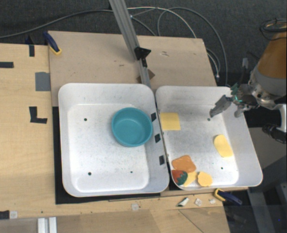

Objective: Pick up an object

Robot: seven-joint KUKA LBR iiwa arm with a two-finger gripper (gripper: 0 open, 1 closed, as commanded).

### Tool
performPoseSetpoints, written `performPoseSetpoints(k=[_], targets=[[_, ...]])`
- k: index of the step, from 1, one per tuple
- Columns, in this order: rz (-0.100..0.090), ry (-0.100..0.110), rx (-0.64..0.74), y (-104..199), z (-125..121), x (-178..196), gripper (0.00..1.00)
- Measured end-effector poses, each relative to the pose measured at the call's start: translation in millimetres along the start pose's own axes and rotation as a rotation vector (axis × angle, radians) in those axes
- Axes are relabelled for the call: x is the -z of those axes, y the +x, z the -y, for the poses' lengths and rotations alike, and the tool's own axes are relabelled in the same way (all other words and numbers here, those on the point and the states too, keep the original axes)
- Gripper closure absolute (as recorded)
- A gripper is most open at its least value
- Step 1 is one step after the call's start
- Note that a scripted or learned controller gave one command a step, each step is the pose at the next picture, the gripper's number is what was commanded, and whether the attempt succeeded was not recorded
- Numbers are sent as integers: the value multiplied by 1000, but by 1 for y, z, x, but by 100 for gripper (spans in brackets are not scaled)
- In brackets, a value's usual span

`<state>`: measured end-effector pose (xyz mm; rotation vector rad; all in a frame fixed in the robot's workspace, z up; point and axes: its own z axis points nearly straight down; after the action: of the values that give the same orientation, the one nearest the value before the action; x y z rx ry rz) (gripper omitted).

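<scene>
- The hand [224,107] hangs over the upper right part of the right bin [201,93], and its two dark fingers look spread apart with nothing between them.
- Nothing is picked up yet. The candidates in that bin are a flat yellow square [170,121] near the left wall, a yellow oblong piece [223,145] toward the right side, and an orange piece [184,163] beside a red-and-green piece [180,177] and a small yellow round piece [204,179] down at the near edge.
- A teal bowl [131,126] sits in the left bin [70,144], well apart from the hand.
- The hand hovers over bare bin floor; if it drops straight down from here, I'd expect it to close on nothing.
- The yellow square lies so flat that the fingers might slide over it or just push it against the wall.
- The three pieces at the near edge are crowded together, so a grab there could knock one aside or catch two at once.
- The oblong piece is nearest and stands alone, but it looks rounded, so it may squirt out of a pinch.
- Near the bin's right rim, a low approach risks clipping the wall.
</scene>
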<state>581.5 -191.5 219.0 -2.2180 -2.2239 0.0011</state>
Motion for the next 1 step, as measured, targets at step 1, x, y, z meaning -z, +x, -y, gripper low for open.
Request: performPoseSetpoints(k=[1], targets=[[0, 0, 0, 0, 0, 0, 0]])
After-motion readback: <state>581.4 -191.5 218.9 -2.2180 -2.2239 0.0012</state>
